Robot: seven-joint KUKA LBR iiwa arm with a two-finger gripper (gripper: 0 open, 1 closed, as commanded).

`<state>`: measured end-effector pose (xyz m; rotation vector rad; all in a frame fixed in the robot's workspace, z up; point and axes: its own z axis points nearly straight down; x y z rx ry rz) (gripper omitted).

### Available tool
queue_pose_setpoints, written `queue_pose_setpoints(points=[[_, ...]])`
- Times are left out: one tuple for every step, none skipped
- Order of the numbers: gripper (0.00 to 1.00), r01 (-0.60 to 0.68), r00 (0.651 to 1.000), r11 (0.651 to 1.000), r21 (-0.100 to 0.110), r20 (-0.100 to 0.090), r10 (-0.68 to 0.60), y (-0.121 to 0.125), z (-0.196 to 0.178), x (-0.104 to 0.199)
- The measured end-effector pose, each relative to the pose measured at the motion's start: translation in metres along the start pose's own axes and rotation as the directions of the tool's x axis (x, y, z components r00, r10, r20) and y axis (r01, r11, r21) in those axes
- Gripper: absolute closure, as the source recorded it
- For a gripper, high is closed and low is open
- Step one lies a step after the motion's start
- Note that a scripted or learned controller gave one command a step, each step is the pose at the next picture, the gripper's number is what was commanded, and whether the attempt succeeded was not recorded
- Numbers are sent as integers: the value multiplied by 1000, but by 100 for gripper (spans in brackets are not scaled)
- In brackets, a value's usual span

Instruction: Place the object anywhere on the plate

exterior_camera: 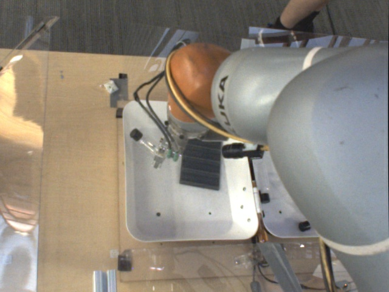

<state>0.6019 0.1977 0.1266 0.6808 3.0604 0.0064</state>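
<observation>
A dark grey ribbed rectangular plate (201, 163) lies flat in the middle of the left white bin (182, 227). My gripper (160, 157) hangs just left of the plate's upper left corner, over the bin floor, below the orange band (188, 78) of the arm. The gripper's tip is small and partly hidden by the wrist. No object between the tips can be made out. A bit of green (174, 157) shows at the gripper, next to the plate's edge.
The right white bin (282, 221) holds two small black pieces (304, 226) (264, 198) near its front left. The big grey arm covers most of that bin. Tan bench lies to the left, with a black bracket (120, 90) near the left bin's far corner.
</observation>
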Motion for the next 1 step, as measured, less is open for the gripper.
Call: queue_pose_setpoints(points=[[100, 418, 908, 908, 9, -1, -419, -6, 13, 82]])
